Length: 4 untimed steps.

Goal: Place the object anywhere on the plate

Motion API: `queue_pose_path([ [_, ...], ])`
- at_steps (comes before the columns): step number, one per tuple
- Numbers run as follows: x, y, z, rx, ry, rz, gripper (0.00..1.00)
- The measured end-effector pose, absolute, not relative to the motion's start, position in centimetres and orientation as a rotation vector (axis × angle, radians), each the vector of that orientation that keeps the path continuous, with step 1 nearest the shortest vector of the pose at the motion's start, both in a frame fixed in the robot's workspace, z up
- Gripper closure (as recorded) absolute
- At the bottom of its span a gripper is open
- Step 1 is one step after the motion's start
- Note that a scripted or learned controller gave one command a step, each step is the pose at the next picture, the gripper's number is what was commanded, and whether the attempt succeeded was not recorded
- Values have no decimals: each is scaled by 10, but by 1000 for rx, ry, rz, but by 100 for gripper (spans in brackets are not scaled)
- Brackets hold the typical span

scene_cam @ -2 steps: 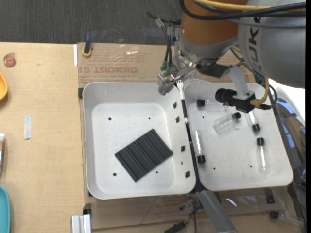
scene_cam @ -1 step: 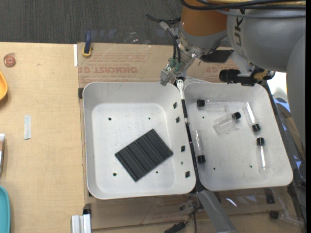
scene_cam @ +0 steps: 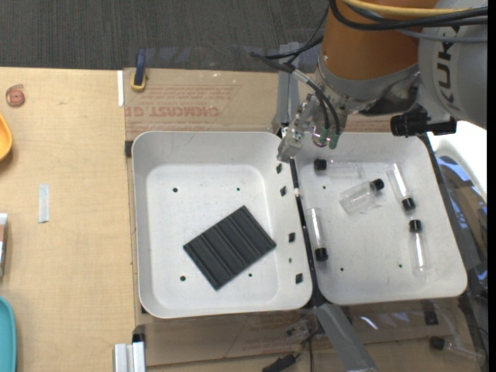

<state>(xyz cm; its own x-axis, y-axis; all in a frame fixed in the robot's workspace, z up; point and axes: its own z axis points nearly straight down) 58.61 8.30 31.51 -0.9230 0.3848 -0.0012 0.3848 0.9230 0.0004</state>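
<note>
A dark ribbed rectangular plate (scene_cam: 230,246) lies flat and turned at an angle in the left bin (scene_cam: 155,208). Several clear tubes with black caps lie in the right bin (scene_cam: 442,277): one (scene_cam: 362,194) near the middle, one (scene_cam: 402,186) to its right, one (scene_cam: 316,235) along the left wall. My gripper (scene_cam: 301,139) hangs over the back left corner of the right bin, close to the wall between the bins. It is well behind and to the right of the plate. Its tip is small and cluttered with cables.
Another capped tube (scene_cam: 418,246) lies by the right wall of the right bin, and a loose black cap (scene_cam: 319,164) sits just below the gripper. Brown cardboard (scene_cam: 201,99) lies behind the bins. The wooden bench (scene_cam: 62,208) extends to the left.
</note>
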Motion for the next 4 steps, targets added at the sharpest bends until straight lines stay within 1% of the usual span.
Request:
queue_pose_path([
  [1, 506, 96, 303, 196, 3136, 0, 100],
  [2, 537, 136, 281, -183, 3135, 1, 100],
  [3, 539, 110, 343, -802, 3034, 2, 100],
  [4, 499, 69, 384, -1122, 2930, 1, 100],
])
